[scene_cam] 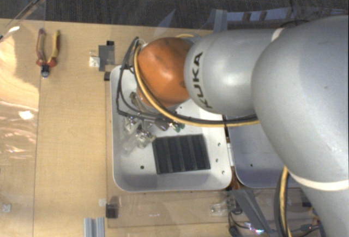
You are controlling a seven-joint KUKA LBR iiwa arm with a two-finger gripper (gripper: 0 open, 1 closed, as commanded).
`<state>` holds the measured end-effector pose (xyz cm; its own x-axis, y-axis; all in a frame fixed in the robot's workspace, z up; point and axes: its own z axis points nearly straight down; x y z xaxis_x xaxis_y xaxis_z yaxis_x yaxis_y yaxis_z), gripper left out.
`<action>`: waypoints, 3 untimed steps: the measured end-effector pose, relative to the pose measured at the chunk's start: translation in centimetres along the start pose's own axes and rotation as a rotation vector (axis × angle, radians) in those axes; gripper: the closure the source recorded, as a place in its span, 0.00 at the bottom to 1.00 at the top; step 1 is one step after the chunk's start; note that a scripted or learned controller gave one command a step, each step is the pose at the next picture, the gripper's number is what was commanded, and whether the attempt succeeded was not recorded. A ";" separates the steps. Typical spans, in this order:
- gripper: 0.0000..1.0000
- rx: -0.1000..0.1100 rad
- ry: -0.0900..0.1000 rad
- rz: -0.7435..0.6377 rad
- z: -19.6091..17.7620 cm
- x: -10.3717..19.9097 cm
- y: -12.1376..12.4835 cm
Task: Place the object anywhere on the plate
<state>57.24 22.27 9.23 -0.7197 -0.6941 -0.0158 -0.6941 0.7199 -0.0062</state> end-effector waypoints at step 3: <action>1.00 -0.005 0.007 -0.078 -2.8 -7.9 -5.9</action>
<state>66.98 23.53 12.23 -0.6634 -0.7482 -0.0087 -0.7482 0.6634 -0.0026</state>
